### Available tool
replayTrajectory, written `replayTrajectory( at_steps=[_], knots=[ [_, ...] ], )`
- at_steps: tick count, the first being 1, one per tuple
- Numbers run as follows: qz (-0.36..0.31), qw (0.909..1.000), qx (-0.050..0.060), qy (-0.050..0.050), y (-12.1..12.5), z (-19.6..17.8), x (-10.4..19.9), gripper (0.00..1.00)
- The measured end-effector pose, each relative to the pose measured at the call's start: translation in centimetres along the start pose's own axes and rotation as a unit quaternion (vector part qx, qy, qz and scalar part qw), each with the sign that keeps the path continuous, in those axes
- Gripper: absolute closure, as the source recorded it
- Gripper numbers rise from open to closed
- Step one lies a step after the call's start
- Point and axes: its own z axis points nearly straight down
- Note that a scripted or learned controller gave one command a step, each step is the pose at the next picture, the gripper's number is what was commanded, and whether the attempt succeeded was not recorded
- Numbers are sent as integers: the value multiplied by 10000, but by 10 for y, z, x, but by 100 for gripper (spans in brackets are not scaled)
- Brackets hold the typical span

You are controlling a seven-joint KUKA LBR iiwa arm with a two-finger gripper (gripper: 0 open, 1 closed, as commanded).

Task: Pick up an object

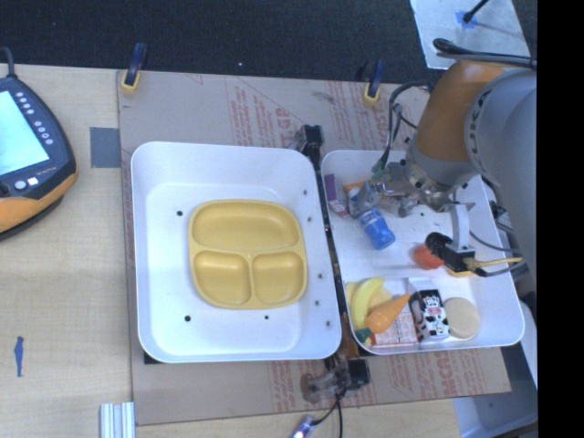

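Reaching is the step in hand, as I judge it. On the wooden worktop (64,290), the left shallow white bin (155,245) carries one yellow three-compartment plastic tray (246,249). The right white bin (493,327) carries one blue cylindrical bottle (376,229), one yellow banana (363,297), one orange carrot (391,308) and one round tan disc (463,318). The gripper (388,190) hovers just above the bottle; whether its jaws are apart, I cannot tell. Next it must descend squarely over the bottle.
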Motion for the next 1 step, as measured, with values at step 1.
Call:
replayTrajectory(
  at_steps=[1],
  knots=[
    [-1, 10000, 12, -7, -26, 0, 6, 0]
  ],
)
